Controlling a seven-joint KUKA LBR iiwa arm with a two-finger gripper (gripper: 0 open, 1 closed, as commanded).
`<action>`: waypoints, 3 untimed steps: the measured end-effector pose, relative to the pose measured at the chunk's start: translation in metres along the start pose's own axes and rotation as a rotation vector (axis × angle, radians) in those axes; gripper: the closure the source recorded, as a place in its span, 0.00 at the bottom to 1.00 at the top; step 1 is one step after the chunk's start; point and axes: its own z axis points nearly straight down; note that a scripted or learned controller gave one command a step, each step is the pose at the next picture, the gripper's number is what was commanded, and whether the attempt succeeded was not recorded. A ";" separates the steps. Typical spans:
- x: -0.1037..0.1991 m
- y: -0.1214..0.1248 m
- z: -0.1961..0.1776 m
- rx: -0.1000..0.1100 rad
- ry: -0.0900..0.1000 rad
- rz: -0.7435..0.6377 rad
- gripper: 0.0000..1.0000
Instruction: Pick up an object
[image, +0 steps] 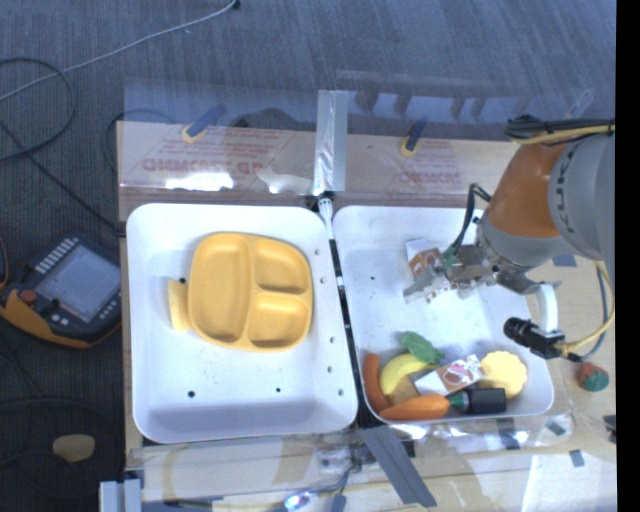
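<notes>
- One arm reaches in from the right over the right bin (350, 300), and its claw (437, 283) hangs low above the upper part of this bin.
- A small packet (423, 260), white with a brown print, lies just at the upper left of the claw tip, touching it or nearly so; I cannot say that it sits between the fingers.
- Whether the claw is apart or together I cannot tell, because the tip is small and blurred from this height.
- The packet seems to lie with its longer side sloping from upper left to lower right, but this is only my reading.
- The other candidates are heaped in the lower part of the same bin, well below the claw: a banana (397, 373), a green leaf piece (423, 349), a carrot (414, 407), a small printed box (450, 377), a dark cylinder (483, 401) and a yellow lemon-like fruit (505, 371).
- So, in my judgement, the packet is the nearest thing, and the coming move turns on a short shift to the upper left to bring the claw over it.
- The left bin (150, 330) holds a yellow divided plate (250, 290), far from the claw across the middle wall.
</notes>
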 end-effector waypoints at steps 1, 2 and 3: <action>0.009 -0.009 0.025 -0.017 -0.011 0.028 0.00; -0.003 0.056 0.029 0.010 0.001 0.186 0.00; -0.004 0.071 0.030 0.073 0.012 0.266 0.00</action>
